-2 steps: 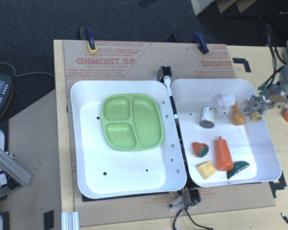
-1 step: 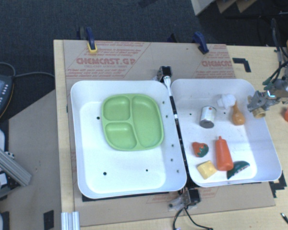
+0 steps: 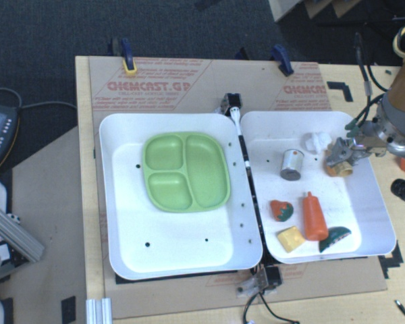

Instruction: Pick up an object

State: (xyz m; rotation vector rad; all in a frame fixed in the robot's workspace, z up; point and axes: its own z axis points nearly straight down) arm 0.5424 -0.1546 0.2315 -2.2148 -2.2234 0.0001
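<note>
A robotics lab: a clamped board surface (image 3: 189, 86) carries two white bins (image 3: 121, 181), with loose cables (image 3: 47, 104) over dark carpet (image 3: 88, 12).

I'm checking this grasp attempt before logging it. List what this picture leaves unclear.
- Tool, camera view: its fingertips are too small and blurred to judge.
- Brown object under the tool: partly covered by it, so its identity and any contact are unclear.
- White object: it blends into the right bin, so its shape is unreadable.
- Arm: cut off by the right edge.
</note>
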